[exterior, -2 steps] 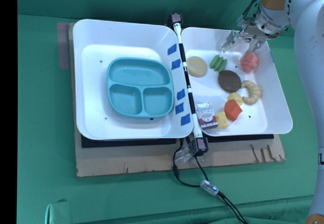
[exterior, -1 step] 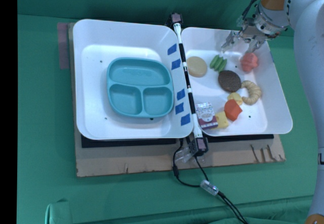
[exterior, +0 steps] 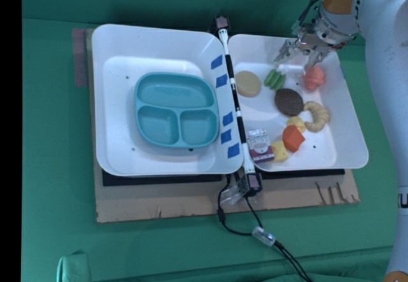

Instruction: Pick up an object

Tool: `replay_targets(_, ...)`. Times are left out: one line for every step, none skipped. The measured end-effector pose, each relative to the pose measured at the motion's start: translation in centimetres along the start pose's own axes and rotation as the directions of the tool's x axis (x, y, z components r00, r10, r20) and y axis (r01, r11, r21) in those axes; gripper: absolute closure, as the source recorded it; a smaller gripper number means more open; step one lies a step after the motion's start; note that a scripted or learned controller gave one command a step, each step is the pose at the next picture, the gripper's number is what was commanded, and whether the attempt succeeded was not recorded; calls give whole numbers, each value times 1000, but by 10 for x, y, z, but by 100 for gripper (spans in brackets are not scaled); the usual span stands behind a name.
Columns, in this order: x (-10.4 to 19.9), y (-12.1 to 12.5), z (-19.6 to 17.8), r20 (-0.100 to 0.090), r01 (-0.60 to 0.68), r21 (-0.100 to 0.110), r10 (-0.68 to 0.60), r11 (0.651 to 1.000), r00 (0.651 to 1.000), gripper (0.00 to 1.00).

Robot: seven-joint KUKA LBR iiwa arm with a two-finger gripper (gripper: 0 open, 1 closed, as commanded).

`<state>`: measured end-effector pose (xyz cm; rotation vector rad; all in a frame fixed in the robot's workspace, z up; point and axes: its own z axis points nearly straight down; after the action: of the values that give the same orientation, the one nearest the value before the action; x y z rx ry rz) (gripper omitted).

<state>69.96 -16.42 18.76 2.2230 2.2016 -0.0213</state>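
The right bin (exterior: 347, 140) holds several toy foods. Among them are a tan round biscuit (exterior: 248, 83), a green bean pod (exterior: 275, 78), a dark brown patty (exterior: 289, 101), a salmon-red piece (exterior: 313, 78), a curled croissant (exterior: 317, 116), a red-orange block (exterior: 293, 138), a yellow wedge (exterior: 279, 150) and a small printed carton (exterior: 259, 145). My gripper (exterior: 298, 61) hangs over the far part of this bin, between the bean pod and the salmon-red piece. It is open, its fingers spread, with nothing between them.
The left bin (exterior: 115, 147) bears a teal divided plate (exterior: 176, 110). A black-and-white bar with blue tape tabs (exterior: 232, 92) runs along the seam between the bins. Cables (exterior: 255, 226) trail off the bench's front edge.
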Motion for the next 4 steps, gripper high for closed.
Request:
replay_targets(-2, 0, 1, -5, 5, 1, -5, 1000, 1000, 0)
replay_targets(1, 3, -17, -13, 1, -8, -1, 1000, 1000, 100)
replay_targets(-1, 3, -17, -9, 0, -7, 0, 1000, 1000, 0)
replay_targets(-1, 3, -6, -10, 8, -2, -8, 1000, 1000, 0)
